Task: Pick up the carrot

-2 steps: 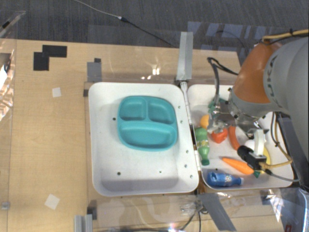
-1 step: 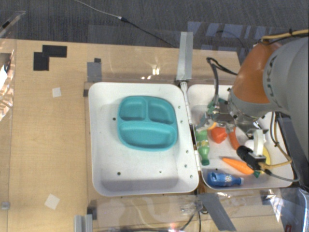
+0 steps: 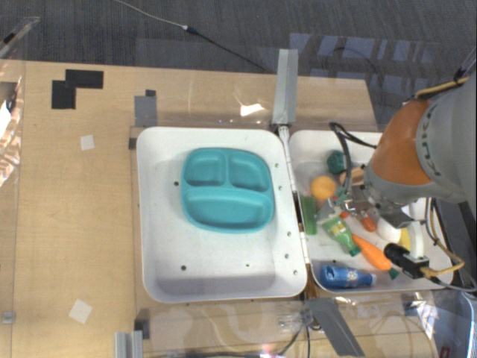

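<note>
Arm [image 3: 417,144] is in from the right, over the right bin [image 3: 309,149]. Gripper [image 3: 355,207] sits low near the middle of that bin, in among the clutter. From this angle I can't tell whether it's apart or closed.

Carrot [image 3: 371,250] lies flat on the floor of the right bin, toward the near side. It's slanted: 1 end points up-left at the gripper, the other down-right. The up-left end is just beside the gripper, and I can't tell if they touch.

Rest of the right bin:
- 1 orange ball [image 3: 323,188], up-left of the gripper
- 1 dark green item [image 3: 337,159] beyond the ball, toward the far wall
- 1 green piece [image 3: 309,218] against the left wall
- a 2nd green piece [image 3: 340,235] just left of the carrot
- 1 blue can [image 3: 346,277] on its side along the near wall, in front of the carrot
- 1 yellow piece [image 3: 405,237] right of the carrot, partly hidden

Left bin [image 3: 160,222] holds 1 teal divided plate [image 3: 227,189] with 3 compartments, roughly centred, well apart from the gripper. Both bins sit on the pale bench [image 3: 74,222].
</note>
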